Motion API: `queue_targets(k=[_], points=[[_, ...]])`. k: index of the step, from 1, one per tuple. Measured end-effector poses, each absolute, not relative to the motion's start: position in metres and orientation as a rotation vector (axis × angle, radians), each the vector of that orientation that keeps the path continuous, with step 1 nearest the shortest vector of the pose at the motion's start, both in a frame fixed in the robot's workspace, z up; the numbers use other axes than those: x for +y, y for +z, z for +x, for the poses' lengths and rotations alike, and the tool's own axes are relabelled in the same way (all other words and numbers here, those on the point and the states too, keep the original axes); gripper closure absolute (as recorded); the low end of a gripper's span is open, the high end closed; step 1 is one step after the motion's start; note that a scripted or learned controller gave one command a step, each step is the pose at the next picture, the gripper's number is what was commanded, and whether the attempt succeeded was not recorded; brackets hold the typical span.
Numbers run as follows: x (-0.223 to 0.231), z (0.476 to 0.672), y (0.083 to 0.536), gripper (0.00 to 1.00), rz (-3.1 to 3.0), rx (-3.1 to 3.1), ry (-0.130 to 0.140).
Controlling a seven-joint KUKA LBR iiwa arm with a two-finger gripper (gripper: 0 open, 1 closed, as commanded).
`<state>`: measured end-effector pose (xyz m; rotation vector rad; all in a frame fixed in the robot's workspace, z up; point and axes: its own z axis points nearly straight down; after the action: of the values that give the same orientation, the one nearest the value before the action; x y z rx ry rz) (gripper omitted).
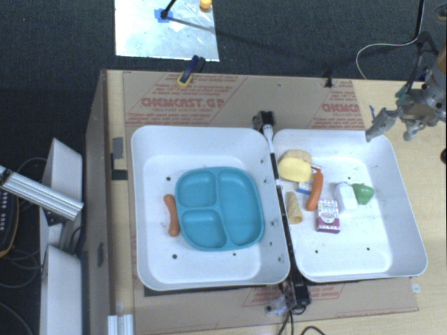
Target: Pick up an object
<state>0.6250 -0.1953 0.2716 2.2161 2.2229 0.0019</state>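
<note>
Camera view has the claw [391, 123] at the right bin's [401, 208] far right corner, above the rim; whether it is apart or together I cannot tell. Below and left of it lie the green piece [362, 193], white block [346, 194], orange sausage [316, 189] and red-white packet [327, 217], crowded together. A descent could nudge neighbours or close on two at once.

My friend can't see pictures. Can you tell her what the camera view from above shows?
Two white bins sit side by side on a bench. The left bin holds a blue divided plate with a toy sausage beside it. The right bin holds a cluster of toy foods, and the robot's pincer hovers over that bin's far right corner.
</note>
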Motion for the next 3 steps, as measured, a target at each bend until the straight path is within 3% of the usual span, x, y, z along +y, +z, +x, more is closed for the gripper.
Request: queue_targets(k=[1,2,3], points=[[-0.146,0.635,0.19,0.0,2.216,2.227,0.001],[-0.114,0.622,0.1,0.0,2.214,2.217,0.009],[-0.103,0.6,0.09,0.0,2.212,2.212,0.015]])
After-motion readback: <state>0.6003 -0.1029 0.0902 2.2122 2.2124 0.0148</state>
